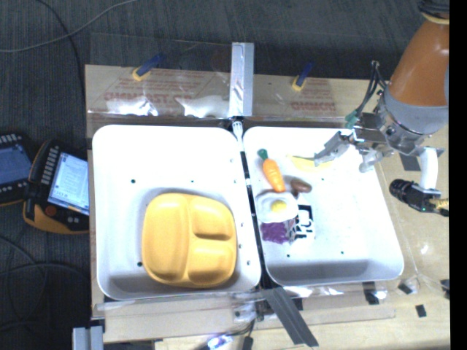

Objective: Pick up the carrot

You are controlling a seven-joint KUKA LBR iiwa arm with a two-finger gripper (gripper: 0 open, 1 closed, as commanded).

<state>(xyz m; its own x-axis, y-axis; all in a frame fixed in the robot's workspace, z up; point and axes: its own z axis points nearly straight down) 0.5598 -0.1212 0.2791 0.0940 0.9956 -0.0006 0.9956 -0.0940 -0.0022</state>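
Carrot [272, 172] lies by the right bin's [365, 261] left wall, green tip toward the far edge, left of the tool [344, 146], whose fingers stand apart, unladen.

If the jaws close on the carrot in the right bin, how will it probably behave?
The carrot looks like a smooth moulded toy, so it is probably stiff and light. Its tapered, rounded body may slip from a pinch or roll on the flat bin floor. Other small items lie close beside it and may get nudged.
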